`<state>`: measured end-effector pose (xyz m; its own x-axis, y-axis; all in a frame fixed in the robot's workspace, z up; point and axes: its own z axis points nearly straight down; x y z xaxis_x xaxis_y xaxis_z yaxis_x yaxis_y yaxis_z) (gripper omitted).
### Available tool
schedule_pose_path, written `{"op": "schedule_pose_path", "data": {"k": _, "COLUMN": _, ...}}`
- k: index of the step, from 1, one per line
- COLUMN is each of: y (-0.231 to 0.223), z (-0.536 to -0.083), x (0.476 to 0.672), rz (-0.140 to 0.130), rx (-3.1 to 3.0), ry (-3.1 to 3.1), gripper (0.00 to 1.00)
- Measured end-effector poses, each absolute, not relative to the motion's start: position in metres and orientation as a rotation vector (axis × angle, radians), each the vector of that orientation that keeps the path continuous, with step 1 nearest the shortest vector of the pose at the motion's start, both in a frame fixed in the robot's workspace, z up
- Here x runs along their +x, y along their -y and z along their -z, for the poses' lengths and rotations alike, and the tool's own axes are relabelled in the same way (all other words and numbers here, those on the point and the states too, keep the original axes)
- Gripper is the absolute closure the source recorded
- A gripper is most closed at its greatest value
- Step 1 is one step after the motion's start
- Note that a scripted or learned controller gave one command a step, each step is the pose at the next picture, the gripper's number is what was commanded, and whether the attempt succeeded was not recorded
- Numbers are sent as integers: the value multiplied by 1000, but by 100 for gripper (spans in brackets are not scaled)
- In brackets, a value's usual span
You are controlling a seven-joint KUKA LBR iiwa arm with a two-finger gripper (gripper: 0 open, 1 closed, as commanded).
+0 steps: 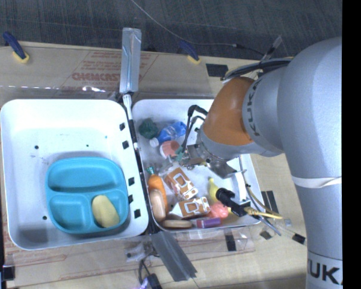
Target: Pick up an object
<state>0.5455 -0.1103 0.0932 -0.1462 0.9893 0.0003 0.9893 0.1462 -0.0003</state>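
Observation:
The right bin (145, 110) holds a heap of small toys. A dark green piece (148, 127) and a blue piece (168, 131) lie at its far left. Along the left wall an orange carrot (156, 185) lies above a tan bun (158, 206). Two brown-and-white patterned pieces (182, 185) sit in the middle, and a yellow piece (213, 188), a pink piece (218, 211) and a purple stick (207, 223) lie near the front. My gripper (186, 155) hangs low over the bin's middle, just past the blue piece, largely covered by the wrist.
The left bin (24, 116) holds a blue divided tray (78, 179) with a yellow lump (106, 211) in its near right compartment. A metal divider (130, 59) stands between the bins. The grey arm (301, 119) covers the right bin's far right side.

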Motion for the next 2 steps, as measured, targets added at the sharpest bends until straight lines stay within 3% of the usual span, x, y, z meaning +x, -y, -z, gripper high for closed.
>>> {"op": "schedule_pose_path", "data": {"k": 1, "y": 110, "z": -104, "x": 547, "rz": 5, "rx": -2048, "ry": 2385, "gripper": 100}}
{"op": "schedule_pose_path", "data": {"k": 2, "y": 48, "z": -195, "x": 584, "rz": 5, "rx": -2178, "ry": 2267, "gripper": 100}}
